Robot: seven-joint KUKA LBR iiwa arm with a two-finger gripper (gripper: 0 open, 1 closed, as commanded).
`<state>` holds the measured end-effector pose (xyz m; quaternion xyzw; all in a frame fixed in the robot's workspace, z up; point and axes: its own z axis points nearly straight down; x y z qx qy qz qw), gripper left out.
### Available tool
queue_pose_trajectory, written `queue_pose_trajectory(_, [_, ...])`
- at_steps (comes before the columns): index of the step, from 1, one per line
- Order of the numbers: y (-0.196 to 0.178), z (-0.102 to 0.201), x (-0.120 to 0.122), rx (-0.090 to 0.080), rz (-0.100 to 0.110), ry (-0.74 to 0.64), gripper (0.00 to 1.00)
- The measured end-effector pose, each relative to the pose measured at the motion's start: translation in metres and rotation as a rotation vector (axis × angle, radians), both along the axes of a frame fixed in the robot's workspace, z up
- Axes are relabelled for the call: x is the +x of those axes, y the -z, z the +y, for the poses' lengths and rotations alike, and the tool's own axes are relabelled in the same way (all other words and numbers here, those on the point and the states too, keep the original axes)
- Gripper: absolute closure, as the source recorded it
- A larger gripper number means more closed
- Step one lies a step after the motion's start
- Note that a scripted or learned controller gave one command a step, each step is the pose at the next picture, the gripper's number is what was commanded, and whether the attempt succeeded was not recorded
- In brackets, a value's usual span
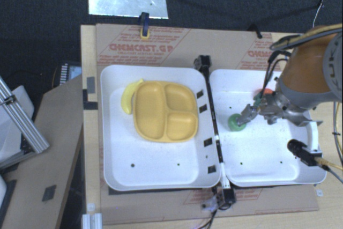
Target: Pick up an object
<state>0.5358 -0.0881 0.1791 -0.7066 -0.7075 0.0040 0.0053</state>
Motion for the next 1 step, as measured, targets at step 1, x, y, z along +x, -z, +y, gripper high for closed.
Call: queue_pose_trajectory(1, [-0.0071, 0.0001, 0.0030, -0.001, -0.013, -0.002, 0.00])
